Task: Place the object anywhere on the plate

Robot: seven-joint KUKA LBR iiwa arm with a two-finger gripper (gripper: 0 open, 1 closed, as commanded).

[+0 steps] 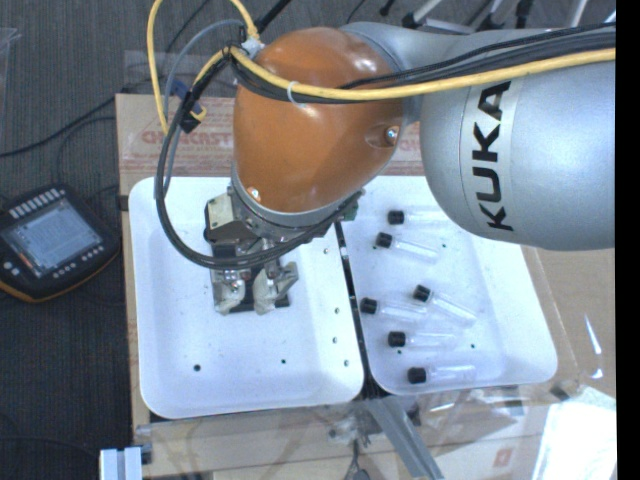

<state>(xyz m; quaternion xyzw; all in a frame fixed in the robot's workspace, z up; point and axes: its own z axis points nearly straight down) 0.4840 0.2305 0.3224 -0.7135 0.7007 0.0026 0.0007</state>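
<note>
My gripper (250, 293) hangs low over the middle of the left white bin (190, 368), under the arm's big orange wrist band (305, 118). The wrist hides much of that bin's far half. Several clear vials with black caps lie scattered in the right white bin (510, 343): one (403, 219) near its far edge, one (432, 301) in the middle, one (432, 374) by the front rim. Nothing is seen under or beside the gripper on the left bin's floor except small dark specks.
The grey arm (520, 118) crosses above the right bin's far side. A yellow cable (160, 58) and dark hoses loop off the wrist to the left. A teach pendant (50, 240) lies on the floor left of the bench.
</note>
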